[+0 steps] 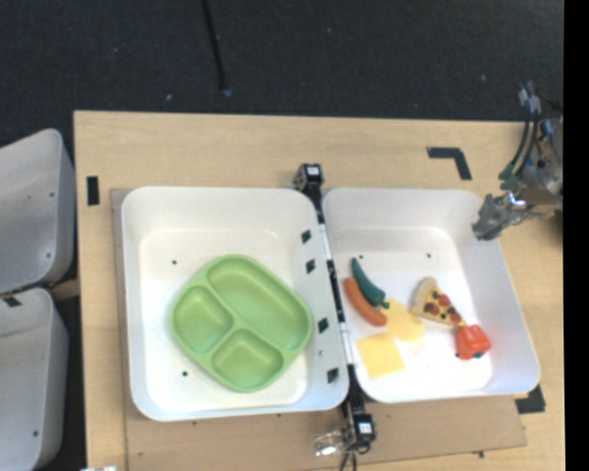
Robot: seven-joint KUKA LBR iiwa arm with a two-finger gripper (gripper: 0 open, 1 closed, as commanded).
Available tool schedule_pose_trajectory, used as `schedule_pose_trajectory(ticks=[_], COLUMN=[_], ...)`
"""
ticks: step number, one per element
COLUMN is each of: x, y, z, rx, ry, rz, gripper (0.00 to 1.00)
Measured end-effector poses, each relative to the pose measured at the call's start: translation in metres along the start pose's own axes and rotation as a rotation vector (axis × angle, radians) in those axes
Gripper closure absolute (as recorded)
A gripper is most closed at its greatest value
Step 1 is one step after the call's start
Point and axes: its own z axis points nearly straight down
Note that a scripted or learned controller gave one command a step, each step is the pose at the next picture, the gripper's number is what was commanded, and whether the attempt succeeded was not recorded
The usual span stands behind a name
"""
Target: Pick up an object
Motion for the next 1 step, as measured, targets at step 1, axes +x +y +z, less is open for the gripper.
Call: schedule_pose_trajectory(ticks=[1], x=[0.0404], y=[0.0077], z=[0.0041], rx=[0.005], ry=[0.001], rz=[0.000], gripper=[1.00])
